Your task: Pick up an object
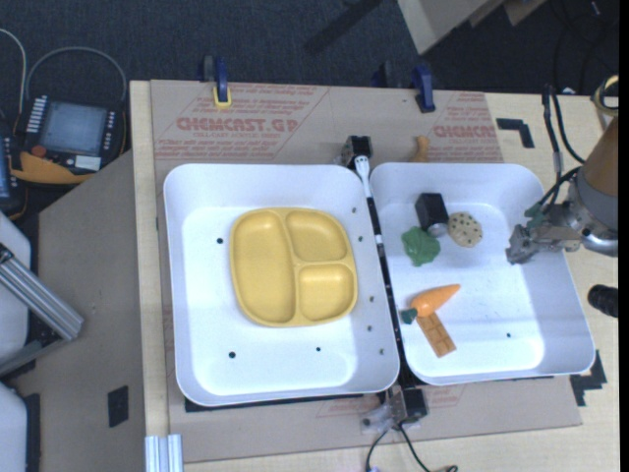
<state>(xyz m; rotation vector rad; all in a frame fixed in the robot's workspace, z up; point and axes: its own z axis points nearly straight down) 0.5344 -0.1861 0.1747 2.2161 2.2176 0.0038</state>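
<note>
Two bins on the bench: left bin (pixel 187 293) carries a yellow divided plate (pixel 293 264) in its middle, right bin (pixel 550 342) has all the candidates. Black block (pixel 430 209) near the bin's back edge, green broccoli piece (pixel 422 247) just in front of it, cookie (pixel 465 229) just beside both. Carrot (pixel 433 300) lies toward the left edge, touching or overlapping a tan cracker strip (pixel 438 335) nearer the front edge.

Gripper (pixel 529 241) sits over the right edge of the right bin, nothing between its fingers that I can see; whether they're apart or together I cannot tell at this angle.

Judgement: approach step, no grasp yet. Next move needs travel left across the bin and a descent on one item. Cookie is nearest, but crowded by the block and broccoli.
</note>
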